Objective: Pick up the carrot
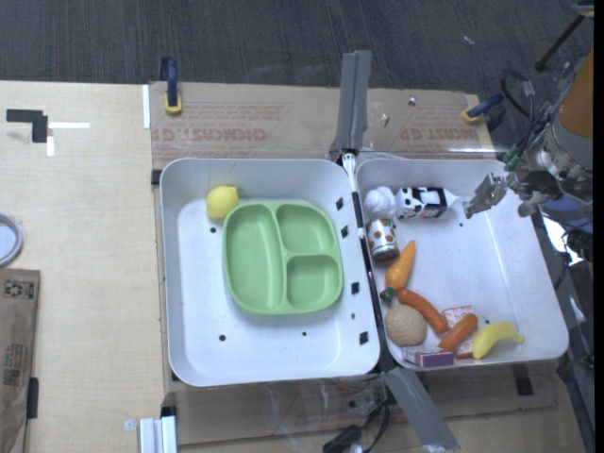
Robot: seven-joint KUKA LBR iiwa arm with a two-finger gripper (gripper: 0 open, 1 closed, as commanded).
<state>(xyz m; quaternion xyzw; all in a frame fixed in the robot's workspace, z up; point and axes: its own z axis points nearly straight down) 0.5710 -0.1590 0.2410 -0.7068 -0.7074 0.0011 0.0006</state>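
Carrot [401, 264] sat by the right bin's [514, 262] left wall, open floor to its right. Claw [486, 196] hovered near the back-right corner; couldn't tell its opening.

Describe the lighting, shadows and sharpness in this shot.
Camera view: even, soft overhead light; both white bins look bright with only faint shadows beside the green plate. The carrot is fairly sharp. The gripper at the right looks slightly blurred.

A pale green three-compartment plastic plate [282, 256] lies in the left white bin [189, 347], with a small yellow lemon [222, 200] touching its upper-left corner.
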